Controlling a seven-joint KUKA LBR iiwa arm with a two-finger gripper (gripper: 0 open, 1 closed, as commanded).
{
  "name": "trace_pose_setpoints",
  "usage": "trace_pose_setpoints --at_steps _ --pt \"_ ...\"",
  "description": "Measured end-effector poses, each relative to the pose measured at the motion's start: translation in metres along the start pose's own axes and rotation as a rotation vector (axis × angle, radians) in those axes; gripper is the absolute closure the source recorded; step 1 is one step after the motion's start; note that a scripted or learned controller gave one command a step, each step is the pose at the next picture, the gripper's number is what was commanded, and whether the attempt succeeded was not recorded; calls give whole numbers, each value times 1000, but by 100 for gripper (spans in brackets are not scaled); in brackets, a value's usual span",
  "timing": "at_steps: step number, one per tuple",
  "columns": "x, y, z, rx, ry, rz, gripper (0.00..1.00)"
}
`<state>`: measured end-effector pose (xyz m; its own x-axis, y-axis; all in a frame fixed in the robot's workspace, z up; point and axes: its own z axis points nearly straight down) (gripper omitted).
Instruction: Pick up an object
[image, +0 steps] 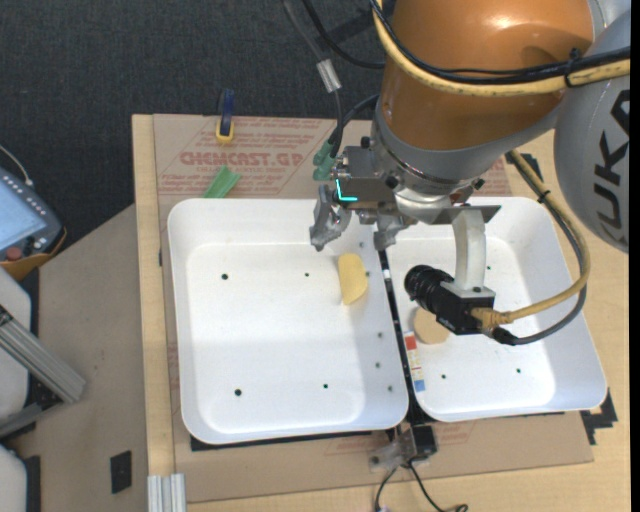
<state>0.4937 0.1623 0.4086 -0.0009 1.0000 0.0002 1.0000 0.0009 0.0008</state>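
The gripper (355, 234) hangs over the far right corner of the left bin (260, 345), close to the wall that this bin shares with its neighbour. Its two fingers (323, 228) stand spread well apart, and the gap between them holds nothing. The likeliest thing to pick, a yellow piece (351, 278) of longish, slightly curved shape, lies flat on the floor of the left bin, just toward the near edge from the fingertips and roughly in line with the gap between them. It is close under the gripper but not in its grasp, and whether either tip touches it cannot be told. The yellow piece sits beside the bin's right wall, in the far half of the bin, with bare white floor spreading out to its left and toward the near edge. Above the gripper the arm (480, 70) fills the top right with its wide orange band. In the right bin (530, 335), a tan disc (432, 330) lies near the left wall, about midway along it and partly hidden by robot parts. Both bins rest on a cardboard sheet (250, 155). On that sheet, beyond the left bin's far edge, lies a green strip (222, 182), and a blue and yellow clamp (226, 122) grips the sheet's far edge.
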Motion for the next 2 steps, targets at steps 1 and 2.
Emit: trace_pose_setpoints --at_steps 1,2 --pt "0 0 -11 -3 1 -1 100" --pt "1 1 -21 -5 1 -2 100"
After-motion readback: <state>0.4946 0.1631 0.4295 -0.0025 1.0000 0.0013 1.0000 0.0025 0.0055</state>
